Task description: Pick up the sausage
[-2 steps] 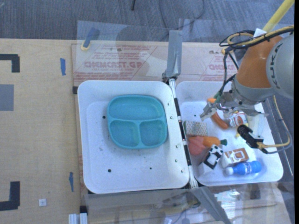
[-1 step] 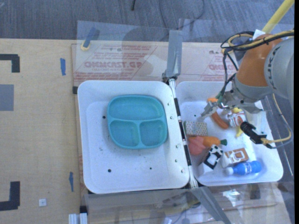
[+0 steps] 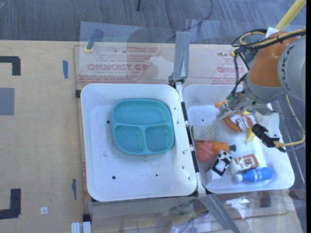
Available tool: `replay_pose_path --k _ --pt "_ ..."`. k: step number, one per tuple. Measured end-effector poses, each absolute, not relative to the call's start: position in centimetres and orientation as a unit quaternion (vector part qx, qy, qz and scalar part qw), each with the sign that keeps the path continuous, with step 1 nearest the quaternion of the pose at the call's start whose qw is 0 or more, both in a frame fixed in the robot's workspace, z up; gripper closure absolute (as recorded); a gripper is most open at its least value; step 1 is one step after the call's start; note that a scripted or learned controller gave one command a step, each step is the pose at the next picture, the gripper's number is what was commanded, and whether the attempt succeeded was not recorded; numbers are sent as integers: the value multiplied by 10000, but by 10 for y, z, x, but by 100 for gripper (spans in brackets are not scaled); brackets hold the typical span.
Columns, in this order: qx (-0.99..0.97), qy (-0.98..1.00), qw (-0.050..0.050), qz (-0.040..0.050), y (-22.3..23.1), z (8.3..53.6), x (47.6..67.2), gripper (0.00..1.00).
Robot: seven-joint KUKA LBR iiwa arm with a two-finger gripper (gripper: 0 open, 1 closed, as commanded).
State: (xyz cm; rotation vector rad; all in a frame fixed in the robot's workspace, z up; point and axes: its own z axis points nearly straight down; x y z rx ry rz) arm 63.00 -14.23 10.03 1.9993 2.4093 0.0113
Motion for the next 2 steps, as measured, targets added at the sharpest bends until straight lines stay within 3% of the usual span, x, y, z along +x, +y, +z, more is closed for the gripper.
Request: replay_pose_path --k 1,2 --pt "6502 7598 -3 1 -99 107 616 100" --pt "6576 7533 13 4 -68 186 668 100"
